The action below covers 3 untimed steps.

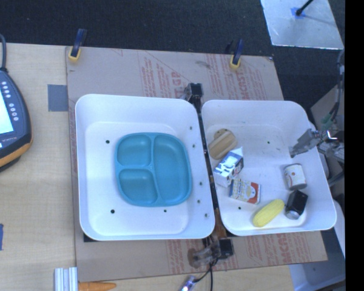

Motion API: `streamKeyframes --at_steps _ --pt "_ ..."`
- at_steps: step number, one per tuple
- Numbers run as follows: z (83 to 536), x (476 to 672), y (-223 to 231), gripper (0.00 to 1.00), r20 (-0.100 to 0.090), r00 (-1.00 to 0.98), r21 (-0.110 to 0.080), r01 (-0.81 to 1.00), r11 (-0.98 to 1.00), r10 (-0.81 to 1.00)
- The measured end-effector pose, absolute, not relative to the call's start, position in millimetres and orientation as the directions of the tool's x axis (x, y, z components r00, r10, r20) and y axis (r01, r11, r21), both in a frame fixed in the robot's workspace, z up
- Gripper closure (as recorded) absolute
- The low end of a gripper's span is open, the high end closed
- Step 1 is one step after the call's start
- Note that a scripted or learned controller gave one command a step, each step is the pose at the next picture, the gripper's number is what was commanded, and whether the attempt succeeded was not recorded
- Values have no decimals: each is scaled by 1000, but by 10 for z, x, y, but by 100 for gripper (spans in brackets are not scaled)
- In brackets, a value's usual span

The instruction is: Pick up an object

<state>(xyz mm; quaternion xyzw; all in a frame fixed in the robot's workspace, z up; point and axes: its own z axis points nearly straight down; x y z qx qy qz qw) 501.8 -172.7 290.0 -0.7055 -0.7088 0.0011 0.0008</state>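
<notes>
Camera view puts the gripper [304,143] at the far right rim of the right bin [261,111], low over the wall; at this size and slant I cannot tell whether it is open or closed, and nothing shows in it. Nearest to it, just nearer along the same wall, lies a small white can [295,176], perhaps a spool, on its side. It looks light and stiff but round, so it would likely roll; a grip across its flat ends seems safer than across the curve. Nearer still sit a black piece [296,204] and a yellow corn [267,213], touching or nearly so; the corn looks light and probably smooth, best taken across its middle. Toward the bin's left lie a flat packet [245,191], hard to get under, a small carton [229,165] that may crush, and a brown block [222,142], likely the firmest hold. The left bin [85,162] holds a blue plate [153,168].
</notes>
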Motion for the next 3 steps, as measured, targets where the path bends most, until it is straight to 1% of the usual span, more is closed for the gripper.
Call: streamKeyframes --at_steps 1,2,3 --pt "1813 5293 -1389 0 0 -6 -6 1000 6 1000" --pt "1123 5417 -1126 0 -4 -3 -1 1000 3 1000" --pt "939 5913 -1423 0 0 -3 -3 1000 3 1000"
